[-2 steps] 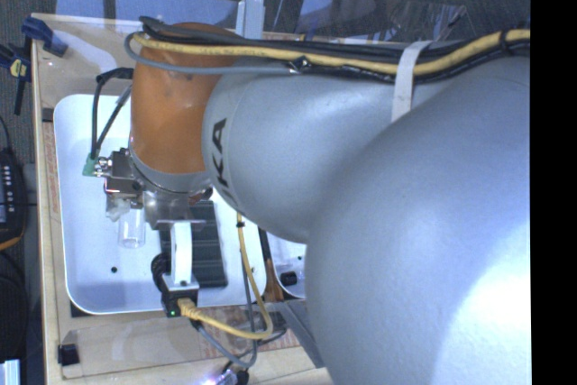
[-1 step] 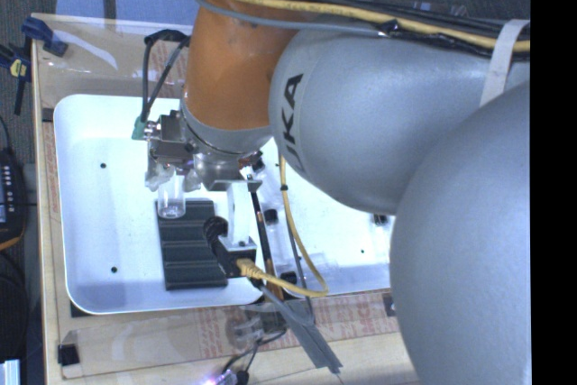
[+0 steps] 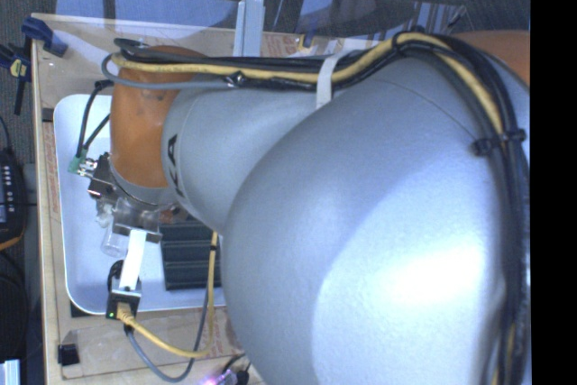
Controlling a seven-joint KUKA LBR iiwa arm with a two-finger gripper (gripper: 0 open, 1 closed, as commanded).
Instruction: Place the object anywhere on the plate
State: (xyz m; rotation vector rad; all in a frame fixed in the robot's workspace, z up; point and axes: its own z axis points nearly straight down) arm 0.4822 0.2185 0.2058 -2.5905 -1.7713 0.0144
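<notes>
Down over the white bin [image 3: 68,194], the end effector [image 3: 122,225] hides its state; object unseen.

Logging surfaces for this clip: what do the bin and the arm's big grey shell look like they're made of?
Bin: looks like smooth white plastic, going by its rounded moulded corner and even matte sheen.
Arm shell: probably painted metal or hard plastic; a satin grey with soft broad highlights. The view can't settle which.
Orange band: glossy, looks like coated hard casing.

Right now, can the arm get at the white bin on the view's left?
Probably yes: the orange band on the arm hangs over that white bin, and the bare floor beside it shows nothing in the way. The arm's bulk hides the rest.
</notes>
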